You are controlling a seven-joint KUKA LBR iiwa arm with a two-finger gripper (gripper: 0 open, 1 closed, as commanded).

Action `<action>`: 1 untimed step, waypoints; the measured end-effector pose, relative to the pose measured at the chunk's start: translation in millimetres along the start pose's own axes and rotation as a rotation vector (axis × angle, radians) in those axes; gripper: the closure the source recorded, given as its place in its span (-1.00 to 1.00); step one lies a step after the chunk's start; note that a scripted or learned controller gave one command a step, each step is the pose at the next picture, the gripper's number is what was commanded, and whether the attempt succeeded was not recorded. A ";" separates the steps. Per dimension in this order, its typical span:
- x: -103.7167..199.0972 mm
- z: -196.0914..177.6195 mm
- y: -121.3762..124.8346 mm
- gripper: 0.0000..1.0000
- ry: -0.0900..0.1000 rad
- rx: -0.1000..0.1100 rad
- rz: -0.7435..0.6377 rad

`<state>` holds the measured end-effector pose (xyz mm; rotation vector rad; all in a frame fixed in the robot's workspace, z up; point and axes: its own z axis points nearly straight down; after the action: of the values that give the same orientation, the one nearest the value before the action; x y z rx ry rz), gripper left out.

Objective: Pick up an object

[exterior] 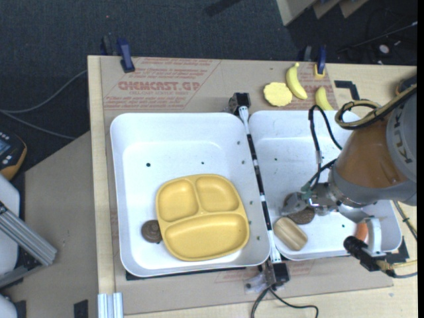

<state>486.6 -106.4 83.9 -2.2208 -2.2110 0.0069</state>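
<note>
Right bin [285, 138], near front wall: my gripper [306, 203] low over a dark round piece [302, 214], grip state indiscernible; tan block [290, 234] just beside. Left bin [132, 177]: yellow divided tray [201, 216], small brown item [152, 230] touching its left edge.

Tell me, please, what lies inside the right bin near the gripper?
In the right bin, a tan bread roll lies near the front wall, and a brown cookie sits just beyond it at the gripper. The arm covers much of the bin's right side.
</note>
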 end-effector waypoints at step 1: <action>3.6 -0.6 19.0 -1.00 -0.003 -0.011 -0.006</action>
<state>505.7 -102.9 84.3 -2.2214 -2.2243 -0.0011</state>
